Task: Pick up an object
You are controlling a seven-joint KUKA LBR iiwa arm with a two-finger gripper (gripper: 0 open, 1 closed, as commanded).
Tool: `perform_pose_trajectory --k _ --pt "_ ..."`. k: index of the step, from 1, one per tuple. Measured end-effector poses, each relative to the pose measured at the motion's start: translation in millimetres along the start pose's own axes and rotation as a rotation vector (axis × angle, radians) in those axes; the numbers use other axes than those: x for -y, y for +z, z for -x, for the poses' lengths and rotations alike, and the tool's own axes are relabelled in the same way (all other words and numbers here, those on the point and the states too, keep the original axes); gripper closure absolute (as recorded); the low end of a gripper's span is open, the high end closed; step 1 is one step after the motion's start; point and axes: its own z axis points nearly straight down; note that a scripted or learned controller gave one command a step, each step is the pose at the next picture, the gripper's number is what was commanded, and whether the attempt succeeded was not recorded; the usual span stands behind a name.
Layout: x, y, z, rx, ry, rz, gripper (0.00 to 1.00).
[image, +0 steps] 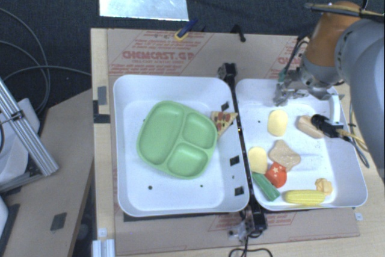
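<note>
While the gripper (283, 95) hung over the far edge of the right bin (355, 180), whether it was parted or closed could not be told. Nearest it lay the pale yellow piece (277, 122), just toward the bin's near edge from the fingertips and upright in its long axis. Judged likeliest target.
</note>
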Motion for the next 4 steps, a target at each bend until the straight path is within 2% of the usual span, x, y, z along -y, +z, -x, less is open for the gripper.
perform_pose_trajectory --k 1,2,3,4 --pt "33.2 13.0 -47.3 -0.004 0.000 -0.009 1.00" --pt "69.3 12.3 -53.1 -0.002 0.006 -0.009 1.00" --pt "120.1 12.2 -51.3 -0.002 0.007 -0.011 1.00" --pt "120.2 -94.6 -141.3 -0.005 -0.006 0.002 1.00"
